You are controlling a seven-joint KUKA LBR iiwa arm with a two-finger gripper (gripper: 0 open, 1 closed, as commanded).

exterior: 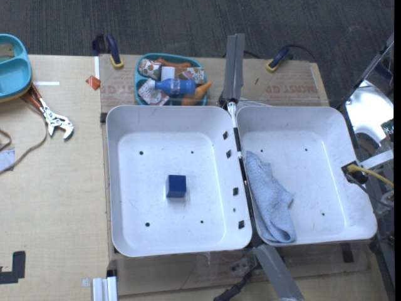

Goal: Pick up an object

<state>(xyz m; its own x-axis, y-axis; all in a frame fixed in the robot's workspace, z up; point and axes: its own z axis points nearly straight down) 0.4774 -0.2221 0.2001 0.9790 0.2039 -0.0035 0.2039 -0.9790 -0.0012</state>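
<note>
A small dark blue cube (pixel 177 185) sits flat on the floor of the left bin (pixel 125 231), a little below its middle. A crumpled grey-blue cloth (pixel 269 199) lies in the right bin (pixel 326 231) along its left wall, reaching down to the front corner. Part of the arm (pixel 371 108) stands at the right edge of the view, just outside the right bin's right wall and well away from both objects.
A teal tray (pixel 170 80) with several packets and a blue bottle stands behind the left bin. On the bench at left lie a wrench (pixel 55 121) and a light blue dish (pixel 12 64). A grey post (pixel 234 68) rises behind the seam between the bins.
</note>
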